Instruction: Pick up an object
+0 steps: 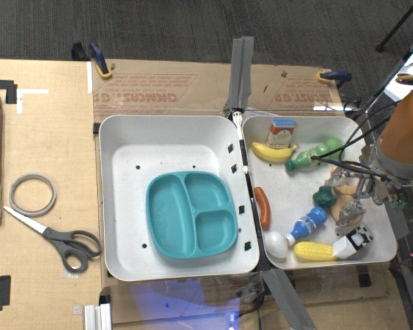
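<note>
Where the arm reaches in from the right, its gripper [352, 201] hangs low over the right bin [299, 119], above the toys on that bin's right side. Whether the fingers are spread or closed cannot be told, since cables and the wrist hardware blur them together.

Under and beside the gripper lie a dark green toy [324, 196] and a tan piece [345, 209]; whether the tool touches them is unclear. A blue and white bottle [309, 223] slants just left of them, its cap end near a white egg-shaped ball [276, 245]. A corn cob [313, 251] lies along the front wall, with a black and white block [358, 238] to its right. Farther back sit a banana [271, 152], a small carton [281, 133] behind it, and a green vegetable toy [313, 154]. A red sausage [263, 207] lies by the left wall.

The left bin [124, 184] holds a teal divided plate [191, 214]. On the surface to the left rest scissors [58, 238] and a tape roll [32, 194].
</note>
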Tool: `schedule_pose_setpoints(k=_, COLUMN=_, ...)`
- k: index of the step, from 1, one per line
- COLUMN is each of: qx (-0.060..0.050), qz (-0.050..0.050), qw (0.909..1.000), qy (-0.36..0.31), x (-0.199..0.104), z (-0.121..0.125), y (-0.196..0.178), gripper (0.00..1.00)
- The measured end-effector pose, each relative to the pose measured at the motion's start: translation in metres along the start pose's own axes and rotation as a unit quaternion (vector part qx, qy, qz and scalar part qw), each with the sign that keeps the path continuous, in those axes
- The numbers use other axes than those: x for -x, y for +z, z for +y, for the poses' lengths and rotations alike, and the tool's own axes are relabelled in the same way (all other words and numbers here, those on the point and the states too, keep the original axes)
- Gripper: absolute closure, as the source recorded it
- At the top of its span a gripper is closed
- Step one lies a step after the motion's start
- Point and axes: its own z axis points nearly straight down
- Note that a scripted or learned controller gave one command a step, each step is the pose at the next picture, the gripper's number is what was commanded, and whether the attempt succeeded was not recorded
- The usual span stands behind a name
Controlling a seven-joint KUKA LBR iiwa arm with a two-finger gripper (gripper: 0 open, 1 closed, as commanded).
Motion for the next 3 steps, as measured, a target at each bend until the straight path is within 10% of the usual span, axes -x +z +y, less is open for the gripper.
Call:
schedule_pose_setpoints(k=1, qx=0.0, qz=0.0, qw=0.9996, qy=0.029, x=-0.0194, z=0.0294, y=-0.0008, gripper=0.0)
schedule_pose_setpoints(k=2, qx=0.0, qz=-0.002, qw=0.9996, qy=0.029, x=-0.0178, z=0.0298, y=-0.0105, gripper=1.0)
schedule_pose_setpoints(k=3, qx=0.0, qz=-0.002, qw=0.9996, qy=0.028, x=-0.0178, z=0.0299, y=-0.0105, gripper=0.0)
